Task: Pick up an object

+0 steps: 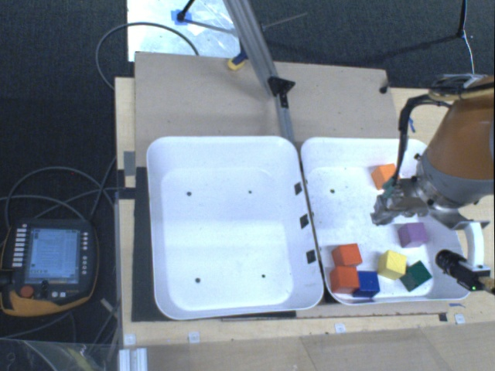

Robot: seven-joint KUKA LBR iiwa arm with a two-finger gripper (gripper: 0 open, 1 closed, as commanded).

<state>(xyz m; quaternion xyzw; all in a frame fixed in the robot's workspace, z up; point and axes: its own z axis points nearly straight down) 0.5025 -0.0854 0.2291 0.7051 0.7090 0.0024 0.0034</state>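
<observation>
A: The gripper [384, 209] hangs low in the right bin [340, 161], between the orange block [382, 175] at the back and the purple block [412, 233] just beside it. Likely picking a target.

B: Holding anything?

A: Nothing visible between the tips, and I cannot tell how they stand.

B: Obstacles?

A: The front is crowded: two orange cubes [346, 265], a blue block [367, 283], a yellow cube [392, 264] and a green block [417, 275] huddle close, some touching. The left bin [224, 149] sits alongside.

My counter [232, 99], tan board, sits on dark carpet floor [54, 68]. Handheld control pendant [48, 267] w/ lit screen lies on floor at left, cables [116, 37] looping nearby. Metal pole [251, 37] slants overhead.
</observation>
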